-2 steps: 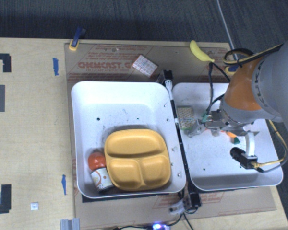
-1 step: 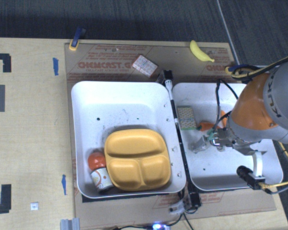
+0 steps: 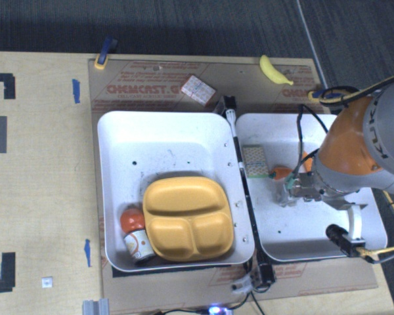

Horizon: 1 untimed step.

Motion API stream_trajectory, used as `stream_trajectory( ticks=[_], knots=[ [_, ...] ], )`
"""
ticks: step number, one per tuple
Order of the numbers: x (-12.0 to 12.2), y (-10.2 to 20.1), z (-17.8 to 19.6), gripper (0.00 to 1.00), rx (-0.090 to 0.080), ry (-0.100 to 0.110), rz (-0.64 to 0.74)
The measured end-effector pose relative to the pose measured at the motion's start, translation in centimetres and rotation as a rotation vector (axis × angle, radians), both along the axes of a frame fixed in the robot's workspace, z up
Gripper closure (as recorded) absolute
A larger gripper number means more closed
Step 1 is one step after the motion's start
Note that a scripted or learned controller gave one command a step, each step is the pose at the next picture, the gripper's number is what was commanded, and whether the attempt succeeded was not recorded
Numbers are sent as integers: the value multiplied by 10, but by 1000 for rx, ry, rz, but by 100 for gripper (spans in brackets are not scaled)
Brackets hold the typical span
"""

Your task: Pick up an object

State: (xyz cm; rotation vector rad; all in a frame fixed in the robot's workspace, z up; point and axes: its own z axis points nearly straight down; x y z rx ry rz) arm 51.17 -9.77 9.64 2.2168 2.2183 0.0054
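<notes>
Down in the right bin point(image 3: 315, 245), the pincer point(image 3: 287, 190) hangs low over the floor, just beside a small orange object point(image 3: 280, 172) and a green-grey sponge point(image 3: 254, 161). Whether it grips anything cannot be told. The left bin point(image 3: 164, 133) holds a yellow tray point(image 3: 187, 216).

Yellow banana point(image 3: 274, 70) and small patterned packet point(image 3: 197, 89) on the cardboard point(image 3: 151, 87) behind two white bins point(image 3: 111, 136).
</notes>
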Motion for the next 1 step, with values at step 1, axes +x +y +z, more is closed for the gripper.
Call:
stream_trajectory(
  ticks=[1],
  knots=[
    [54, 93, 89, 100, 2, 6, 2]
  ],
)
